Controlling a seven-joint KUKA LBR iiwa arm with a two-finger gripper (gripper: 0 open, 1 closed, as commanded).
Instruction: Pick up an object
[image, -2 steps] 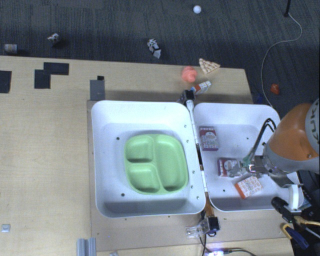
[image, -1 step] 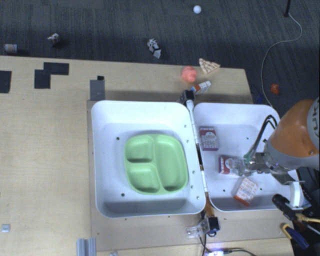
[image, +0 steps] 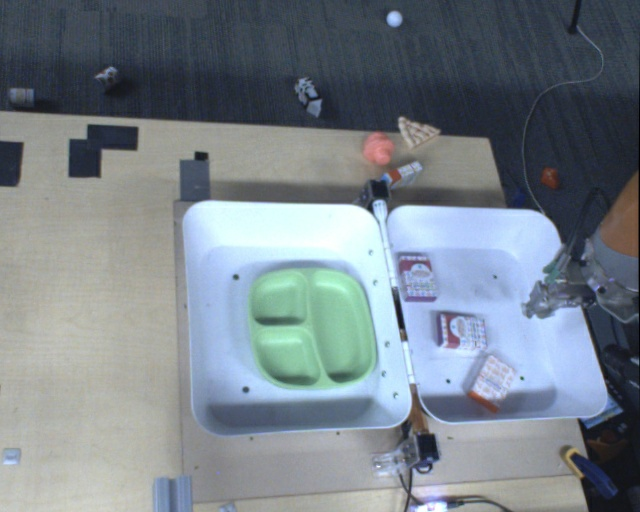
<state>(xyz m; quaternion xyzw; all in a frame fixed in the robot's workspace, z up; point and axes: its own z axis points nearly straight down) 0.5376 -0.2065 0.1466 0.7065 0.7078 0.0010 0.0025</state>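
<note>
Three small boxes lie in the right bin (image: 520, 235): a dark red one (image: 417, 277) near its left wall, a red and white one (image: 461, 332) in the middle, and an orange and white one (image: 492, 381) toward the front. My gripper (image: 549, 298) hangs over the bin's right side, to the right of the middle box, with nothing visible between its fingers. A green divided tray (image: 312, 325) lies in the left bin (image: 215, 300).
On the bench behind the bins lie a pink ball (image: 378, 148), a wedge-shaped toy (image: 418, 131) and a small tube (image: 403, 174). Dark patches mark the bench at the far left. Cables run at the front edge.
</note>
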